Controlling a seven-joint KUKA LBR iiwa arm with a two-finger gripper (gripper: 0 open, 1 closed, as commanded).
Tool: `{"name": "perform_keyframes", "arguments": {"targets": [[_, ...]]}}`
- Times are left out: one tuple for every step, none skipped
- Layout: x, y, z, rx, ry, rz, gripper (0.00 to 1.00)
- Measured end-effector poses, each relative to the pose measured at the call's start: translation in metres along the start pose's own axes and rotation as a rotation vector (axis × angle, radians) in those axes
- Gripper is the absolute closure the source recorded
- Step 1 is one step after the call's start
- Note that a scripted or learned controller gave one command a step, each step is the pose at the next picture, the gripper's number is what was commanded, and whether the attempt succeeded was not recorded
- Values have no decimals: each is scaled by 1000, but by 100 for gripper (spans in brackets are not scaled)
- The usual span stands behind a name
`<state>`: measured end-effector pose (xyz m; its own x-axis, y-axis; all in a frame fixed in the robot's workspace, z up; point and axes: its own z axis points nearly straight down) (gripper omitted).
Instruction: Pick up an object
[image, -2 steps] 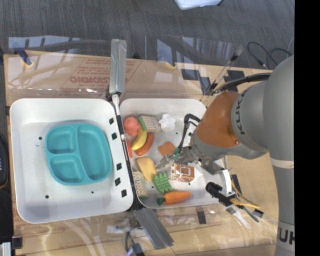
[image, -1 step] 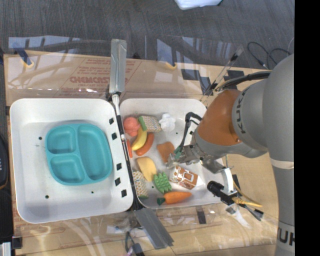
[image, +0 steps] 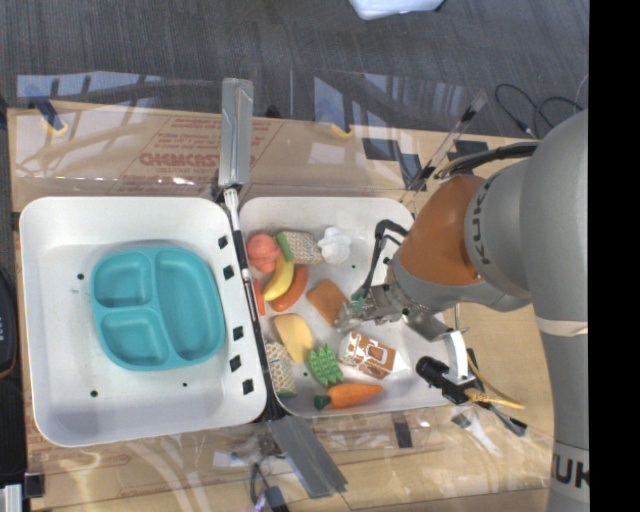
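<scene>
Gripper position: the two-finger gripper (image: 358, 312) on the grey arm with the orange band (image: 445, 245) sits low in the right-hand shallow white bin (image: 395, 212), among a crowd of toy foods. Whether it is spread, pressed together or pinching anything cannot be told; the wrist body hides the tips.

Candidate objects lie close around it. A brown wedge-shaped block (image: 326, 300) sits just beside the gripper on the view's left. A small printed carton (image: 368, 358) lies just below it. Further left are a yellow lemon-shaped piece (image: 293, 336), a green studded block (image: 323, 365), an orange plastic carrot (image: 350, 396), a yellow banana (image: 279, 280) and a red round fruit (image: 262, 250). The left-hand bin (image: 50, 400) holds a teal three-compartment tray (image: 157, 306).

Failure risks:
- Crowding. A closing stroke is likely to catch two neighbouring items or push one aside.
- Sloped faces. The wedge may squeeze out of the grip.
- Wall proximity. The carton is near the bin's lower edge, limiting approach clearance.
</scene>
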<state>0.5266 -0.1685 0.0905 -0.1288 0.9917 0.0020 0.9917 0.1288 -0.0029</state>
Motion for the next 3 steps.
{"name": "perform_keyframes", "arguments": {"targets": [[-19,37,0,-1,-2,19,100],[-19,37,0,-1,-1,20,0],[15,95,1,1,1,-44,0]]}}
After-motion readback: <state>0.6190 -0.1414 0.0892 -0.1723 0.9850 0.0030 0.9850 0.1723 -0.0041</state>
